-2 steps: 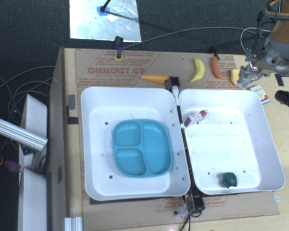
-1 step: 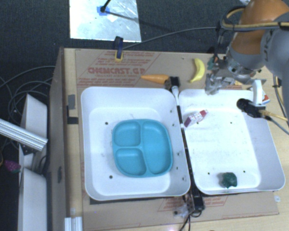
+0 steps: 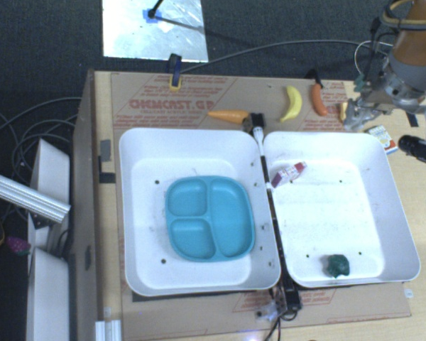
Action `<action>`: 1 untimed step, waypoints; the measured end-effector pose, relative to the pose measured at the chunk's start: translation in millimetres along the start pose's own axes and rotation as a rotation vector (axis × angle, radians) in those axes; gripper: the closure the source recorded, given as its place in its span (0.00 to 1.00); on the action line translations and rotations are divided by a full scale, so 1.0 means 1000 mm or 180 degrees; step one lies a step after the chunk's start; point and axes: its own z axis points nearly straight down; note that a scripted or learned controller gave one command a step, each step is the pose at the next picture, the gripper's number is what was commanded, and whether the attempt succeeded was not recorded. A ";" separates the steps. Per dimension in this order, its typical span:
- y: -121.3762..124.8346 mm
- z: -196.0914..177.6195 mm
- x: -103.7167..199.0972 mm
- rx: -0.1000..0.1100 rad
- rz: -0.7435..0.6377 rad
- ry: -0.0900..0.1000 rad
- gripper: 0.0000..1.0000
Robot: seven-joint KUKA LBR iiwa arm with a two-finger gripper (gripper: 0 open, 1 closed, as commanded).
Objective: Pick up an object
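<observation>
The right bin (image 3: pixel 383 190) holds a small red and white packet (image 3: pixel 287 173) near its far left corner and a dark green lump (image 3: pixel 336 265) near its front edge. My gripper (image 3: pixel 353 114) hangs beyond the right bin's far right corner, over the cardboard, well away from both objects. Nothing is visibly held in it. The grey arm with its orange band (image 3: pixel 416 42) rises behind it at the upper right.
The left bin (image 3: pixel 138 190) holds a blue divided plate (image 3: pixel 209 217). On the cardboard behind the bins lie a banana (image 3: pixel 292 103), an orange carrot (image 3: pixel 228 116) and a red-orange sausage-shaped toy (image 3: pixel 318 99). A small card (image 3: pixel 382 136) lies beside the right bin's far corner.
</observation>
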 end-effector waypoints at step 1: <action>0.005 0.023 0.023 0.0010 -0.0016 0.0012 1.00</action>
